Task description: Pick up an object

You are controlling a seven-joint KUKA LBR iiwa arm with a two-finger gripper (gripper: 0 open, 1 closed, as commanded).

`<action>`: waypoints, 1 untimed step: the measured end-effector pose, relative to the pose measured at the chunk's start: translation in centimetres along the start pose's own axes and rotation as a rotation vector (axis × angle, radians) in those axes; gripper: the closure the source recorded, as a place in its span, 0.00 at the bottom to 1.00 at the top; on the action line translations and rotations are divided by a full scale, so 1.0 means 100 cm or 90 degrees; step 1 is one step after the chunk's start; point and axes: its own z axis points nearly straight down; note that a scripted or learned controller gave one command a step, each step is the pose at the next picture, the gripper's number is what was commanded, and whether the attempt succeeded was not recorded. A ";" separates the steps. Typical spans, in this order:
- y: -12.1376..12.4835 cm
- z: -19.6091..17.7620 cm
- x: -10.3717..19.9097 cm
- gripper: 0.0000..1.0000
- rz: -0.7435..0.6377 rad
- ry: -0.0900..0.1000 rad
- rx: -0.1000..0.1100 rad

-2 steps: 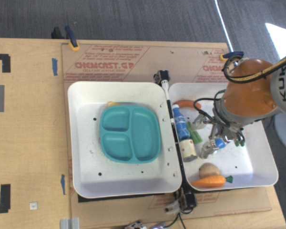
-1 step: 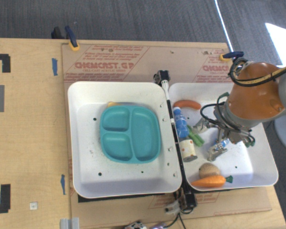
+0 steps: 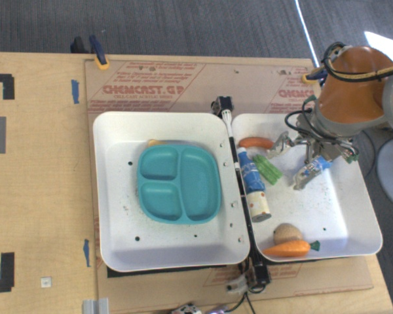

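My gripper hangs over the back middle of the right bin. It is open, with one fingertip toward the back left and the other toward the front right, and nothing between them. Just left of it lie a green piece and a red-orange sausage shape. A bottle with a blue label lies along the bin's left wall. At the front of the bin sit a tan round object and an orange carrot.
The left bin holds a teal divided plate. A black-and-white tool lies at the back of the ridge between the bins. The arm's orange band looms over the right bin's back right corner.
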 end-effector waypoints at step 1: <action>-0.053 0.014 -0.020 0.00 0.021 0.002 -0.001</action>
